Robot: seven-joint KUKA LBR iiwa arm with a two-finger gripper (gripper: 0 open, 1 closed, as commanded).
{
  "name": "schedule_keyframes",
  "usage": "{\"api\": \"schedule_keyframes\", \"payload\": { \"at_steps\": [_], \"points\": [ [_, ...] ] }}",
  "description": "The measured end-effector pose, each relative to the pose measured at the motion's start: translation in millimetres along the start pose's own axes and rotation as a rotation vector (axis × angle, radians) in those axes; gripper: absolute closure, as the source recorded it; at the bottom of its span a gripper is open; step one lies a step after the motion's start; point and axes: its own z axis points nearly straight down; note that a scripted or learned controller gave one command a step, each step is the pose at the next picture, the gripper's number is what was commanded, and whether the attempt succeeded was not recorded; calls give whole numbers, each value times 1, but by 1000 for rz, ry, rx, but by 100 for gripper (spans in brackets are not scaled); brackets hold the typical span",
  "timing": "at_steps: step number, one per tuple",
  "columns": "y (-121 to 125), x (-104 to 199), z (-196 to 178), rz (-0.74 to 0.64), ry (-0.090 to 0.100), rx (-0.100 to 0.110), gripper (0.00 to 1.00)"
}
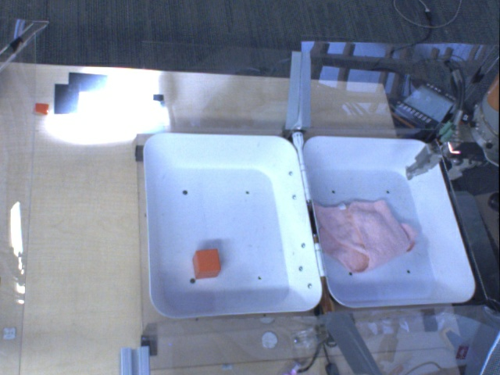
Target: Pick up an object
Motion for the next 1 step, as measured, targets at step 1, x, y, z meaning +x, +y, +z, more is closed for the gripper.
{"api": "schedule_keyframes", "payload": {
  "at_steps": [1],
  "points": [
    [-24,43,144,-11,-1,-8,0]
  ]
}}
